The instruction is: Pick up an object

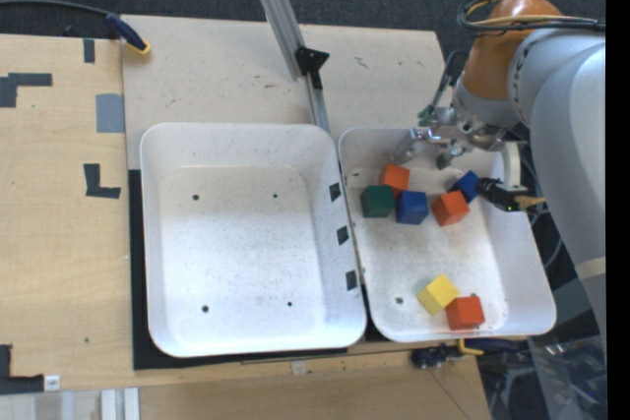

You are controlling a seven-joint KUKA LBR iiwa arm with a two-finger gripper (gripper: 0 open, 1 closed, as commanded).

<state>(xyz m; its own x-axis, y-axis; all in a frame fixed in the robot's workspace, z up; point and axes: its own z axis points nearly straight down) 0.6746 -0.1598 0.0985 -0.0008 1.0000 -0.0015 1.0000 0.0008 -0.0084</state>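
- end effector [429,150] sits over the far part of the right bin [512,261], at the end of the grey arm [561,103] that reaches in from the right of the camera view.
- cannot tell how the end effector stands; nothing is seen held in it.
- nearest block: orange cube [396,177], just below and slightly left of the end effector, apart from it.
- green cube [376,202] lies further below-left; it touches a blue cube [412,208] on its right.
- second orange cube [450,209] lies below and slightly right of the end effector; a smaller blue block [466,184] is just right of it, close under the wrist.
- yellow cube [438,293] and a red-orange cube [465,312] lie together well below the end effector, at the near end of the same bin.
- left bin [167,211] lies well to the left of the end effector, on the counter [59,241].
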